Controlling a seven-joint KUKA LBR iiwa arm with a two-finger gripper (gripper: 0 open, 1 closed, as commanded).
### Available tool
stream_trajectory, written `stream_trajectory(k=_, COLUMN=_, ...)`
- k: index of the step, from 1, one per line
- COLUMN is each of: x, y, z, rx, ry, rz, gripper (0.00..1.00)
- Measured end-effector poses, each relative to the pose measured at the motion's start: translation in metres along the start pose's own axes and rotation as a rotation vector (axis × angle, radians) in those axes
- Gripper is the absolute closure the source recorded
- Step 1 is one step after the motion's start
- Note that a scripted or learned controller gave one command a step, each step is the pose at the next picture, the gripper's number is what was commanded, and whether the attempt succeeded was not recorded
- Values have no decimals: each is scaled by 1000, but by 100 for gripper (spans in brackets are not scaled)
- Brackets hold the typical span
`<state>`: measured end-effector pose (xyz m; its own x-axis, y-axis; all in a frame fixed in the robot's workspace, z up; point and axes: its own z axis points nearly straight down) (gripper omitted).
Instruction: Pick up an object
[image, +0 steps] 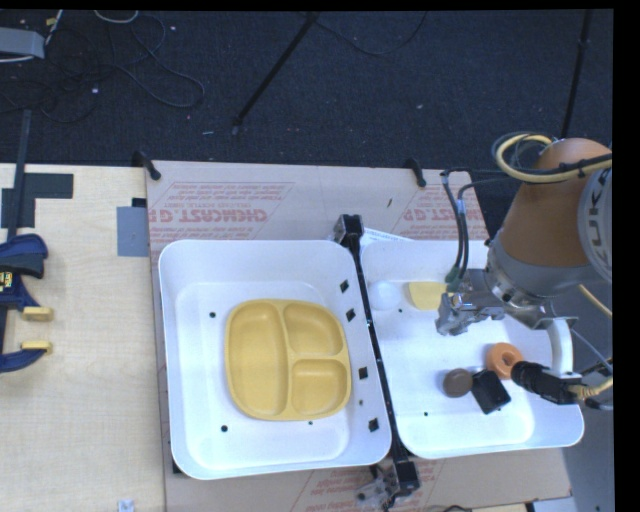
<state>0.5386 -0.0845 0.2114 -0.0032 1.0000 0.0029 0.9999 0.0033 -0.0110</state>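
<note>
My gripper (453, 318) hangs over the middle of the right bin (420, 425), just right of and below a pale yellow piece (424, 294) near the bin's back. Towards the front of this bin lie a small brown round object (458, 382), a black block (490, 392) and an orange ring-like object (503, 357), all below and right of the gripper. Nothing shows as held.
The left bin (190, 300) holds a yellow divided plate (288, 358). A black divider (362, 330) runs between the bins. The grey arm with its orange band (555, 210) covers the right bin's far right side. A blue clamp (20, 300) sits at the bench's left edge.
</note>
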Motion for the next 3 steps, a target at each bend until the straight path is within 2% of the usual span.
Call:
stream_trajectory(k=1, x=57, y=-8, z=11, rx=0, ry=0, rz=-1, gripper=100)
stream_trajectory(k=2, x=116, y=-9, z=3, rx=-3, ry=-1, rz=-3, gripper=100)
stream_trajectory(k=3, x=170, y=-22, z=-5, rx=-2, ry=-3, rz=-3, gripper=100)
